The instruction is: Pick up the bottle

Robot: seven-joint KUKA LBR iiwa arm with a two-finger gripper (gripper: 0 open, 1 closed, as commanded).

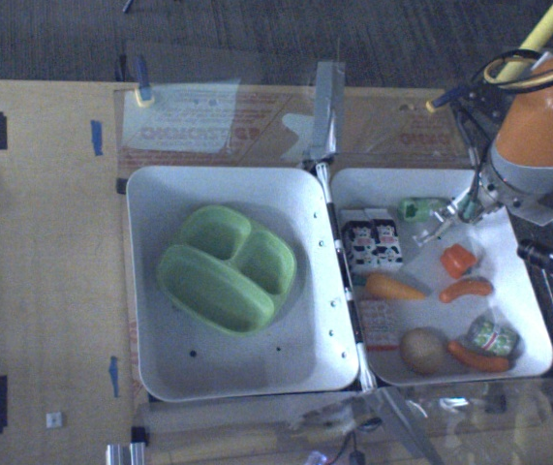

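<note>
1. The grey arm with its orange band (537, 129) is reaching in from the right, and its gripper (447, 219) is hanging over the upper part of the right bin (537, 356).
2. The gripper's fingers are standing slightly apart, with nothing visibly between them (the tips are small and pale against the white bin, so this is read with some caution).
3. The green bottle (421, 207) is lying on its side near the right bin's upper wall, just left of the gripper.
4. A black-and-white carton (372, 244) is lying below the bottle at the bin's left wall, with a carrot (394, 288) beneath it.
5. A small orange block (458, 259) and an orange sausage-shaped piece (466, 290) are sitting to the right of the carrot.
6. A brown round fruit (perhaps a kiwi) (423, 350) is resting near the lower edge.
7. The left bin (150, 356) is carrying a green divided tray (226, 267), and both bins are sitting on the worktop (44, 289).
</note>
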